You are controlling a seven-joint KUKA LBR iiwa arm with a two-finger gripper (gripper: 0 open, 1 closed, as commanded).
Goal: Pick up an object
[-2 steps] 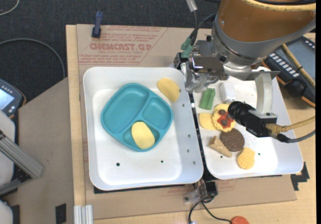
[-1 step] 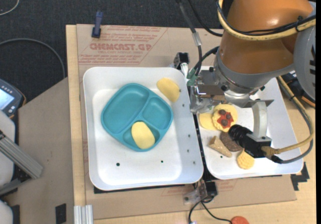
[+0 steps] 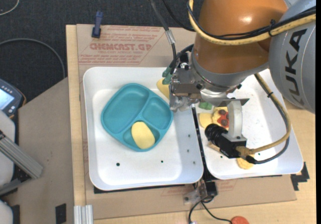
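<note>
Camera view: yellow object (image 3: 143,135) left of arm (image 3: 235,32)

Left bin (image 3: 100,168): white plastic, smooth, semi-gloss | divided plate (image 3: 125,112): teal plastic, smooth, satin | yellow object (image 3: 143,136) on plate: matt, smooth | arm band (image 3: 235,12): orange, glossy, reflective | wrist housing (image 3: 188,87): bare metal, dull | sheet under bins (image 3: 125,42): brown cardboard, matt, red print | floor (image 3: 40,12): dark carpet, rough

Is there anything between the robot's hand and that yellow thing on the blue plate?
I can't make out the hand itself under the arm's bulky wrist. The yellow object lies uncovered in the teal plate in the left bin, nothing over it.
</note>
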